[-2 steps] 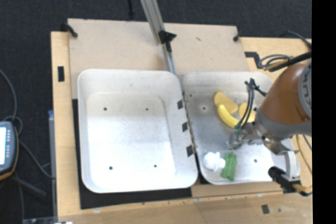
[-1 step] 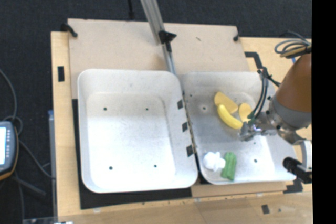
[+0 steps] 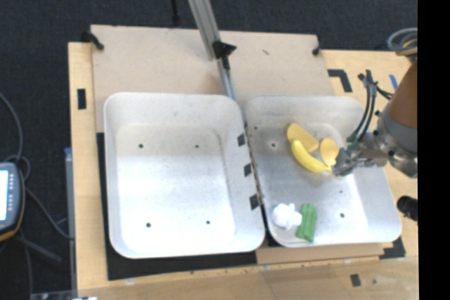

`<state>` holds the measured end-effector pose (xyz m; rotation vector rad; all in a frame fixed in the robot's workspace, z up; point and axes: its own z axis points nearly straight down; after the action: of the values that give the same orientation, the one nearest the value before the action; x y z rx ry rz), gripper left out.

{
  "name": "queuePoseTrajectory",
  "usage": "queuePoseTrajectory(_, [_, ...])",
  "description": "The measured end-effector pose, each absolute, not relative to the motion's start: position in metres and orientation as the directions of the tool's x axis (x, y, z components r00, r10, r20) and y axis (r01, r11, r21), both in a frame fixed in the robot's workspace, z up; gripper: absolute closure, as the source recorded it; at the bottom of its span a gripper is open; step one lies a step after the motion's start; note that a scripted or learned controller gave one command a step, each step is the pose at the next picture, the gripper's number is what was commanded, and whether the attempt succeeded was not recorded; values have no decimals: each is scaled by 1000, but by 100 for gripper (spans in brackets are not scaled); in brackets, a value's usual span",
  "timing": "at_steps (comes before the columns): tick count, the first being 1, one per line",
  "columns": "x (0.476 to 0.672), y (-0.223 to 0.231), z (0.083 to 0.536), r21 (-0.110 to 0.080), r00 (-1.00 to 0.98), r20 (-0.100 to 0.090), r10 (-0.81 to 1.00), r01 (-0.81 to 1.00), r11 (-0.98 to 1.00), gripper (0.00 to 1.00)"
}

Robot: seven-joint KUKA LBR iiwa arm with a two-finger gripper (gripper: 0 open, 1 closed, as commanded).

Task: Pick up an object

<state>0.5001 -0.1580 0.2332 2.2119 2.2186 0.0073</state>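
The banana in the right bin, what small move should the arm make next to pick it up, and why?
Probably a short slide toward the banana, then down. The end effector sits at the banana's right end, beside a yellow piece, and nothing shows between its tips. The banana lies bare on the floor of the right bin, apart from the white object and green block, so centring over it looks safest.
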Motion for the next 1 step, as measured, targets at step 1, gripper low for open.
queuePoseTrajectory(1, [501,-159,235,3,-5,-1,1000,1000,5,100])
